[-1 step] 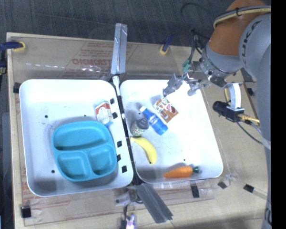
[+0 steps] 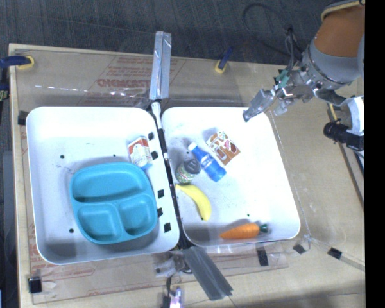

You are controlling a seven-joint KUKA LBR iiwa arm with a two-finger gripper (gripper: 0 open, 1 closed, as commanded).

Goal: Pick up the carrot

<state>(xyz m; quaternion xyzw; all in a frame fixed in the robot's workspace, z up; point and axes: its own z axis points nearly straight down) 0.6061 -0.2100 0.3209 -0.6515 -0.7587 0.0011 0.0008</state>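
— So, where does the job stand?

— At the approach, I judge. My tool (image 2: 251, 113) hangs over the far rim of the right bin (image 2: 283, 172), pinching nothing that I can see; whether it is spread or pressed together I cannot tell at this slant.

— And the carrot?

— The carrot (image 2: 242, 231) lies on its side along the near wall of that same bin, green stub pointing right, well apart from my tool. The banana (image 2: 197, 199) is its nearest neighbour, with bare white floor between them.

— What does the next move call for?

— Travel across the bin toward the near wall, then a descent with the pinch set across the carrot's width (the wall beside it leaves little room, I suspect).

— How will it handle?

— It looks smooth, tapered and round, so it may roll. The blue bottle (image 2: 208, 163) and glossy snack packet (image 2: 222, 145) sit mid-bin, out of that path. The blue tray (image 2: 113, 201) in the left bin (image 2: 38, 172) on the tabletop (image 2: 321, 197) is moulded into compartments.
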